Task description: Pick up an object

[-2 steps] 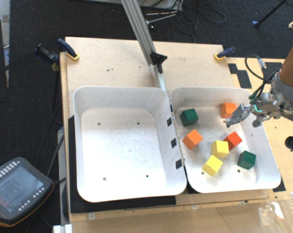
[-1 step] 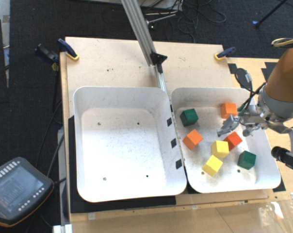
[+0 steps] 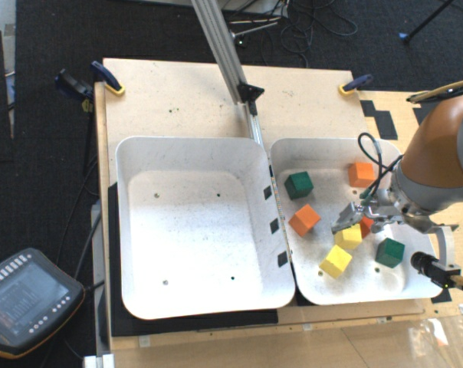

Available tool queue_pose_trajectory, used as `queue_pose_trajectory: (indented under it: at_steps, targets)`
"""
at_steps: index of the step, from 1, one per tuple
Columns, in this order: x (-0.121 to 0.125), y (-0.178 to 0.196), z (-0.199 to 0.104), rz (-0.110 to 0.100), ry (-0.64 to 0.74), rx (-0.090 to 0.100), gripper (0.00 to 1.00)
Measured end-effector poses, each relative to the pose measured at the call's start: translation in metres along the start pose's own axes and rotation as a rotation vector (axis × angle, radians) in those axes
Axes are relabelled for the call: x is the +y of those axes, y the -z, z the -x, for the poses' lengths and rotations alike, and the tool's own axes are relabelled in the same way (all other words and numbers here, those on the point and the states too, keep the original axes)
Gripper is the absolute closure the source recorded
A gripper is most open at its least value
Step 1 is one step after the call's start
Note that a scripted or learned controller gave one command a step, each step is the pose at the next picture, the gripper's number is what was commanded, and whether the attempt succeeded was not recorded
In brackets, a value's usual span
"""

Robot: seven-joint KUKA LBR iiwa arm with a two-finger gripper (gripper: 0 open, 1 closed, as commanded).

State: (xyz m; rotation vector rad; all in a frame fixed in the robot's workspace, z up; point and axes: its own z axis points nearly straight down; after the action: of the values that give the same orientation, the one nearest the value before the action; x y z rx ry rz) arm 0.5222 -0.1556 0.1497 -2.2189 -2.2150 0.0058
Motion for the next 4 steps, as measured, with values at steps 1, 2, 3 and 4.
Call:
queue_pose_trajectory:
  at_steps: [1, 2, 3, 4]
  targets:
    - [0.006, -0.026, 0.001, 0.025, 0.003, -0.008, 0.00]
    - [0.002, -0.023, 0.000, 0.010, 0.002, -0.003, 1.00]
    - [0.003, 0.019, 0.003, 0.012, 0.004, -0.004, 1.00]
    - [0.005, 0.072, 0.003, 0.013, 0.005, -0.004, 1.00]
